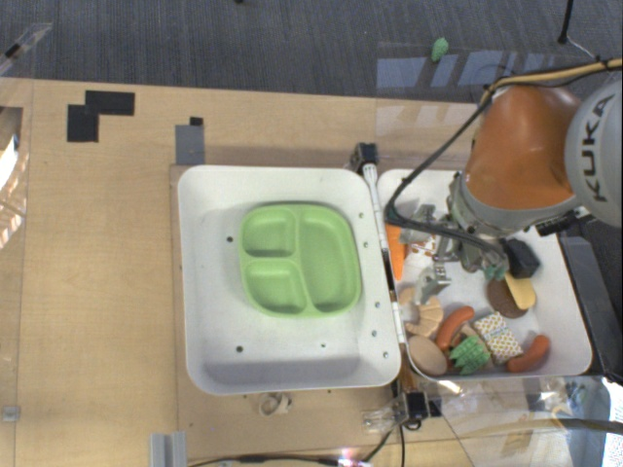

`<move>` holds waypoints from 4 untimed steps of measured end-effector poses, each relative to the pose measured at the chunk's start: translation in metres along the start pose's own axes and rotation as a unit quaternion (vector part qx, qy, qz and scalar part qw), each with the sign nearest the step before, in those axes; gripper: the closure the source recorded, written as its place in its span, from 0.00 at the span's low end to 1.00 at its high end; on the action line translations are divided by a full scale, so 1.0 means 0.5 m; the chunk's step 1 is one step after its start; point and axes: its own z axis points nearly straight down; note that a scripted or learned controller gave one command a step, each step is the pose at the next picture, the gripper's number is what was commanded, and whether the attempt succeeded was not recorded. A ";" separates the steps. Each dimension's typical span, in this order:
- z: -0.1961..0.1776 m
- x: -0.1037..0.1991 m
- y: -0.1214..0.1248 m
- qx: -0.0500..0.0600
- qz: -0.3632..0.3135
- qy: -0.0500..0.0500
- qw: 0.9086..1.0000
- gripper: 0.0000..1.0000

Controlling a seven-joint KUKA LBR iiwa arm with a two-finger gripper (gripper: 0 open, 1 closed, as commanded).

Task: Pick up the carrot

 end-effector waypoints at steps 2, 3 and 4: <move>0.005 0.019 0.090 0.000 -0.026 0.003 1.000 0.00; -0.004 -0.033 -0.026 0.003 0.056 -0.003 0.998 0.00; -0.150 -0.211 -0.070 0.002 0.062 -0.007 0.998 0.00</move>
